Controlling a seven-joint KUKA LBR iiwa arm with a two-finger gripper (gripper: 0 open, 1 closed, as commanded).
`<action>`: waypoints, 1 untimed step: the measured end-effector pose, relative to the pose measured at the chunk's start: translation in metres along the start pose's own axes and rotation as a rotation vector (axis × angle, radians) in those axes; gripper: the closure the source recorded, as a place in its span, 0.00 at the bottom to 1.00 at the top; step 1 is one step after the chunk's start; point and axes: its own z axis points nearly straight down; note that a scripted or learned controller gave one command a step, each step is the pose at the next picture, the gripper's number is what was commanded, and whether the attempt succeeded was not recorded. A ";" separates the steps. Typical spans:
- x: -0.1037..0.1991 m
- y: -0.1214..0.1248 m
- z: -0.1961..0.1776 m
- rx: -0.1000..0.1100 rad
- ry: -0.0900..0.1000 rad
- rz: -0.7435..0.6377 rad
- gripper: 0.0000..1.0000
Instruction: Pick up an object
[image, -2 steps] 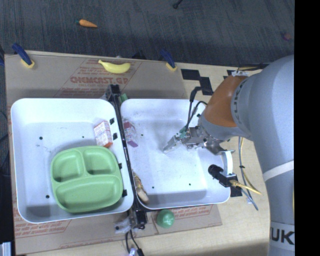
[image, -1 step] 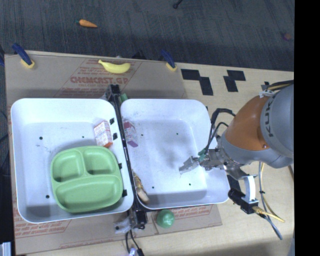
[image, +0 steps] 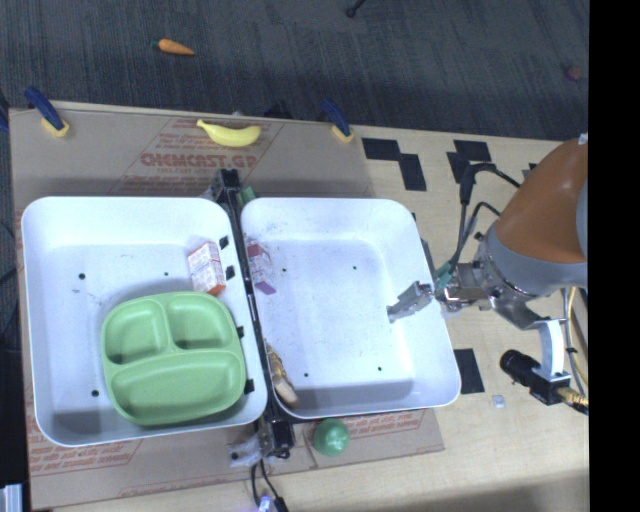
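Gripper (image: 408, 302) is being held low at the right bin's (image: 330, 215) right wall; finger state can't be told. Nearest candidate, a small packet (image: 259, 265), is lying well left of it. A wall strike is being risked on approach.

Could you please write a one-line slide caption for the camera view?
Gripper over the right bin; green tray in the left bin.

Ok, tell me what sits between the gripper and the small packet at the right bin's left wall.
Bare white bin floor. In the camera view nothing lies between the gripper and the small packet in the right bin.
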 end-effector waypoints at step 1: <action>-0.012 -0.002 0.046 0.005 0.003 0.000 0.00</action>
